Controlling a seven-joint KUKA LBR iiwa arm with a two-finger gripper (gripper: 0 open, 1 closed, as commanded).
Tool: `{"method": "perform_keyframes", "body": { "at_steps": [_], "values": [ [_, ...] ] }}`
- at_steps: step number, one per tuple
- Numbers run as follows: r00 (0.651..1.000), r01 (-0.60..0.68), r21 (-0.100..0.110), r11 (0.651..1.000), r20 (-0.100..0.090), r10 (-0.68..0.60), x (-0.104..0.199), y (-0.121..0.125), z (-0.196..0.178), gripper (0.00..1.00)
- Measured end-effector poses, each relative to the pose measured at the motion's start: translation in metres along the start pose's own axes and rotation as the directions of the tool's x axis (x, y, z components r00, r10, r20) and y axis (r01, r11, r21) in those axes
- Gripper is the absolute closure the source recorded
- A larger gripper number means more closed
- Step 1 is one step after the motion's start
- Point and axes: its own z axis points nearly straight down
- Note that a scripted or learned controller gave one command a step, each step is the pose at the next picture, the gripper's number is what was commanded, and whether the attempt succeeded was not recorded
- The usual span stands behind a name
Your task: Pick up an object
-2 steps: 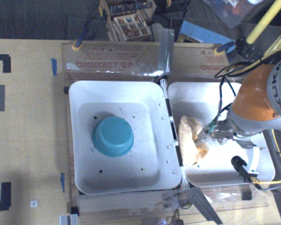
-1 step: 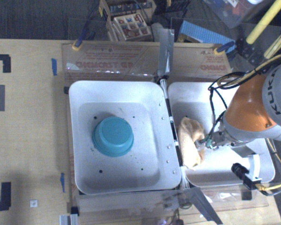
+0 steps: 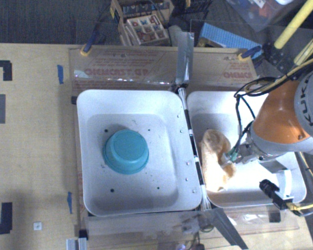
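A tan bread-like object [image 3: 215, 158] is seen in the right bin [image 3: 208, 108], against its left wall. The gripper [image 3: 230, 158] is set at the object's right edge; its state cannot be told. A blue bowl [image 3: 126, 151] lies upside down in the left bin [image 3: 94, 108].

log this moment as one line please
arm: over right bin | end effector: at tan object | blue bowl: left bin, untouched
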Motion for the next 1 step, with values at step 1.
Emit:
{"method": "perform_keyframes", "body": {
  "at_steps": [1],
  "values": [
    [0.989,0.150,0.013,0.989,-0.003,-0.150,0.0441,0.0689,-0.0837,1.00]
  ]
}}
